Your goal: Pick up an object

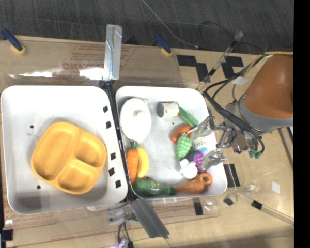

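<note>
Bench carries two white bins side by side. Left bin holds a yellow tray with compartments, tilted a bit off square. Right bin is the cluttered one: white bowl at upper left, orange carrot and banana touching along the divider, green bottle lying at the lower edge, brown gourd beside it at lower right. Middle-right cluster is tight: green grapes, purple grapes, white egg, an orange piece, green pepper, small cup near the top. Arm reaches in from the right, tool over the bin's right rim, just beside the purple grapes and cluster; its finger spread cannot be told, metal parts blur together, and nothing is seen between them. No target named, so any item counts; nearest candidates are the grapes and egg. Judged best approach: pick one item with clear sides, come straight down, avoid the bin wall and neighbours, close on the widest firm part. Risk: tight packing makes a miss or a double grab likely, rounded items may slip.
</note>
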